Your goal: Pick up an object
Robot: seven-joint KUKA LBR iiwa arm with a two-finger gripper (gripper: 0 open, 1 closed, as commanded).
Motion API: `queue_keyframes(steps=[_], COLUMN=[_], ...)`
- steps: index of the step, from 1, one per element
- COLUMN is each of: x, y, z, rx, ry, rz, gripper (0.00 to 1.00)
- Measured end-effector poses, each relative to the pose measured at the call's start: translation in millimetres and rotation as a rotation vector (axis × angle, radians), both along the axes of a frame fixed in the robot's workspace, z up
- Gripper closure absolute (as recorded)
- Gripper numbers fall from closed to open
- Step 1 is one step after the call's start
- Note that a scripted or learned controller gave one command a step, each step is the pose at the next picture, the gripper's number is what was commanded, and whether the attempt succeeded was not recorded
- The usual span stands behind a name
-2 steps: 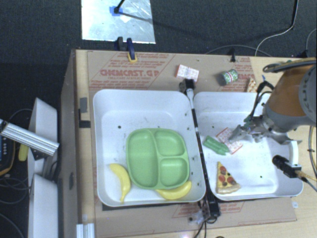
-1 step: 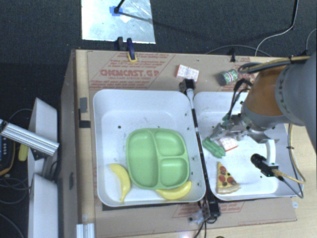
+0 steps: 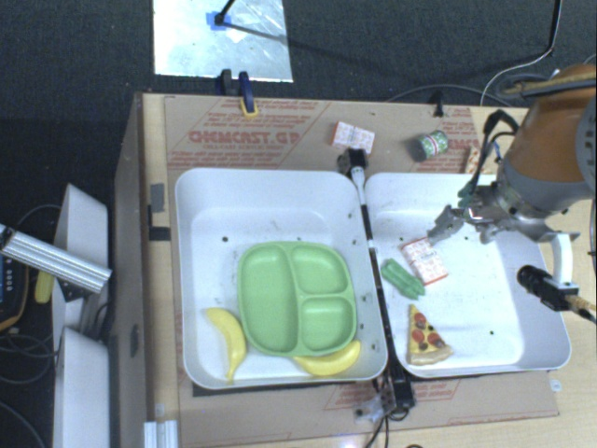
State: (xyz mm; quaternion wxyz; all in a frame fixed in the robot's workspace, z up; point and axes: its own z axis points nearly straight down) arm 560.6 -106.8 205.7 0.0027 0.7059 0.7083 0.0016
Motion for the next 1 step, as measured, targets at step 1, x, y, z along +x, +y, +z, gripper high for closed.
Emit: queue_keyframes(steps=[1], x=[-26.4], y=[6.8], z=[-41.3], rx=[0.002], ry=[0.006], rz=[-0.001], gripper=[0.00])
